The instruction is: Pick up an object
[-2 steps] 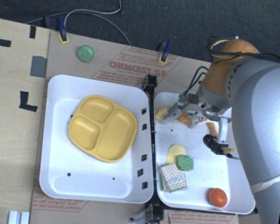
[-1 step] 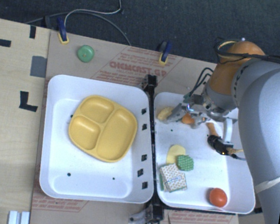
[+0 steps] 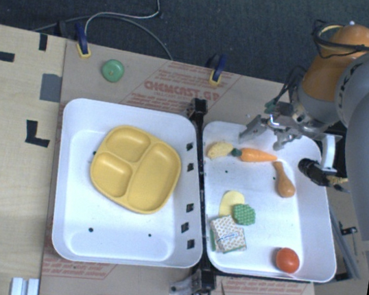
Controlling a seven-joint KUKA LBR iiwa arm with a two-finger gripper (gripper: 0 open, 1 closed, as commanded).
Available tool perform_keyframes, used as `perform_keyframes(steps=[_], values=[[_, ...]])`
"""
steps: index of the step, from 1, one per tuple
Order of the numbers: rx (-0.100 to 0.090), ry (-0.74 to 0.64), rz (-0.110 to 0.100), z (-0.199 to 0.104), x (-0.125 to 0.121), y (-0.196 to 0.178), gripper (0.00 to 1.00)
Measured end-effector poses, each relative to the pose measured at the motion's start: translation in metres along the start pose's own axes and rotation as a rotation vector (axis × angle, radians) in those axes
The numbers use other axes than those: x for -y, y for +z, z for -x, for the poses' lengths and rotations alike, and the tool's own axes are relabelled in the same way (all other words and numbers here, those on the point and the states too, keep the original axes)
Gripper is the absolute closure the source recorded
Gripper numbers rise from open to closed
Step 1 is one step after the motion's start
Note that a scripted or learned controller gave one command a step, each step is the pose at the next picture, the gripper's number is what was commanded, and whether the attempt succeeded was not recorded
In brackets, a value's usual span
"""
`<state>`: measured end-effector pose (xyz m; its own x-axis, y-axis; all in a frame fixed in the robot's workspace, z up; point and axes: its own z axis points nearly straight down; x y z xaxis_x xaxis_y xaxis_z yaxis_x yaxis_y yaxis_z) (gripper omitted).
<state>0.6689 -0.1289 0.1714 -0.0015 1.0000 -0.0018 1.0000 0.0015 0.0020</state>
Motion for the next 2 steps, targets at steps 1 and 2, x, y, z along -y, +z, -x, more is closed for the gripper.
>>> perform_keyframes(steps=[1,2], values=[[-0.003,-0.001,-0.003,-0.072,0.047,-0.013,0.00],[0.000,0.001,-0.007,-0.021,0.016,0.080,0.00]])
